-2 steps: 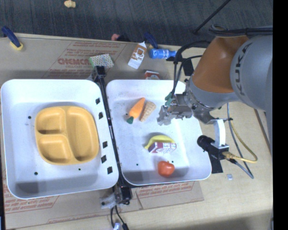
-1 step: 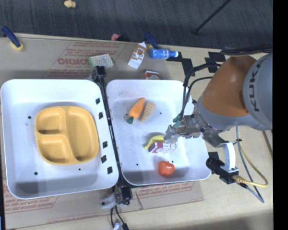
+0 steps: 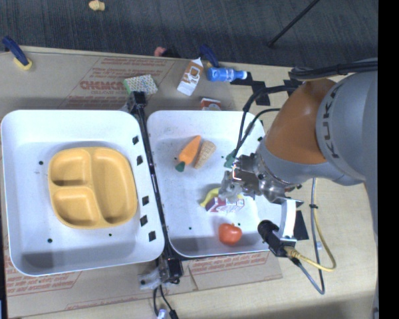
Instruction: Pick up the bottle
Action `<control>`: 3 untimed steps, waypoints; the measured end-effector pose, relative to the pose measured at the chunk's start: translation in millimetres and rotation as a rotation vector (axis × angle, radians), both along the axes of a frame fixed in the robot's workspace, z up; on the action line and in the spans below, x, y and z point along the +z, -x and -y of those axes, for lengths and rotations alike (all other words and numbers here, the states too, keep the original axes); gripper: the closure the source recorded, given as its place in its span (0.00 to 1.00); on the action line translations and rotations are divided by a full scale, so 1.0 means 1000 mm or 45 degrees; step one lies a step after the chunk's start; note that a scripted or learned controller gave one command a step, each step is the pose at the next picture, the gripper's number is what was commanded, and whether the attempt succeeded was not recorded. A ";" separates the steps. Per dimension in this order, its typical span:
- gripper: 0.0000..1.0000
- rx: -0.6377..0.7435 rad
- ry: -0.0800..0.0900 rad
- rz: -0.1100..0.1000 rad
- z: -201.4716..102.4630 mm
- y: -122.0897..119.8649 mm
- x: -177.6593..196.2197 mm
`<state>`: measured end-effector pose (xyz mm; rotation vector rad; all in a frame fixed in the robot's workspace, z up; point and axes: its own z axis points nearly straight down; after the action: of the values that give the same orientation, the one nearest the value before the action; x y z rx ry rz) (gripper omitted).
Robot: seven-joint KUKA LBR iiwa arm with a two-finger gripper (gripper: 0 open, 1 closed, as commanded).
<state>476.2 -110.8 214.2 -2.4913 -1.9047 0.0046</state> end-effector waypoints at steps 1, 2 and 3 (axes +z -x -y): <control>1.00 0.218 -0.001 0.001 -0.026 0.000 -0.016; 1.00 -0.213 0.002 0.002 -0.081 0.000 -0.023; 1.00 -0.007 0.000 -0.003 -0.125 0.001 -0.023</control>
<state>475.7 14.4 191.1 -2.4955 -1.8968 0.0072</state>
